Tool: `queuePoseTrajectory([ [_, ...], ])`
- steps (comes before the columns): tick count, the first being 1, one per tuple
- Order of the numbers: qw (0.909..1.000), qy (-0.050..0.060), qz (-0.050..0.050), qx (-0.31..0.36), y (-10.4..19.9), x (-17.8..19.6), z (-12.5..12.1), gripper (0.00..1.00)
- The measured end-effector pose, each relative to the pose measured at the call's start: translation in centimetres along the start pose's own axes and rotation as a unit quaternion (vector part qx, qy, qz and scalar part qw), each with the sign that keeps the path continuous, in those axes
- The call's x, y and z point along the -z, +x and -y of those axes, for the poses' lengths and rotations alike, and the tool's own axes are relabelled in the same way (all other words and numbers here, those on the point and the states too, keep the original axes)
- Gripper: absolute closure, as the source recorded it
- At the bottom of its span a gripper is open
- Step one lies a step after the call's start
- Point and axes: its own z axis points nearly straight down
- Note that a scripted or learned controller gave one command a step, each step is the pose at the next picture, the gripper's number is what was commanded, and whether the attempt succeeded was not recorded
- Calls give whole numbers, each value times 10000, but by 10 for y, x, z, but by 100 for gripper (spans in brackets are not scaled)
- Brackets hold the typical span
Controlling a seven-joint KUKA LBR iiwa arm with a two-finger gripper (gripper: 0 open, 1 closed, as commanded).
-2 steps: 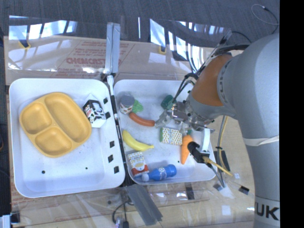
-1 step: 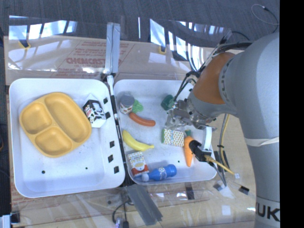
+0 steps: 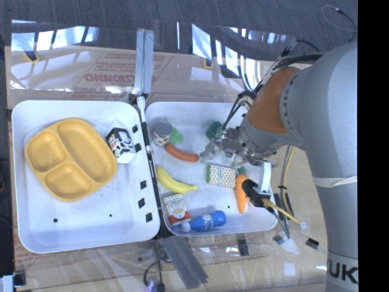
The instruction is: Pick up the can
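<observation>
A dark grey carpeted floor (image 3: 91, 2) with a fine ribbed weave fills the upper part of the frame. A thin looped cable (image 3: 340, 17) lies on it at the upper right. Below it, the bench (image 3: 73, 72) has a pale tan surface with faint red lettering, printed upside down, in the upper left. Clear plastic sheeting (image 3: 55, 38) along the bench's far edge catches bluish-white glare in several patches. A grey metal bar (image 3: 144, 56) runs upright at upper centre. Light wood grain shows along the bottom edge, where a grey bracket (image 3: 185, 261) lies at a slant.
</observation>
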Motion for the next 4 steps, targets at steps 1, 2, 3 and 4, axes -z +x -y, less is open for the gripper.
queuePoseTrajectory([
  [1,9975,-7,-27,-712,-10,-12,0,0],
  [2,9986,5,-53,-528,-17,-12,-2,0],
  [3,9987,-7,-43,-506,-17,-2,-3,100],
  [4,9987,-6,-43,-506,-17,-2,-3,0],
])
